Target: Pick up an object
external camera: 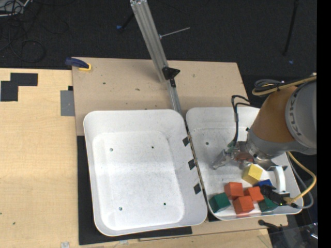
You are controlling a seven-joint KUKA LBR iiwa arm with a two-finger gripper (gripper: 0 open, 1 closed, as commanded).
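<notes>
While the arm (pixel 282 123) reaches into the right bin (pixel 212 119), the end effector (pixel 226 158) sits low near the bin's middle; I cannot tell its state. Yellow block (pixel 253 173), orange blocks (pixel 243 196) and green blocks (pixel 220 202) cluster in that bin's near right corner.

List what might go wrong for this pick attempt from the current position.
1. The blocks are crowded in the right bin's near corner: orange blocks, green block, yellow block. The end effector may nudge neighbours rather than isolate one.
2. The yellow block lies against the arm's wrist, so a move may knock it.
3. The end effector sits over bare bin floor, apart from the pile, so closing here would likely grab nothing.
</notes>
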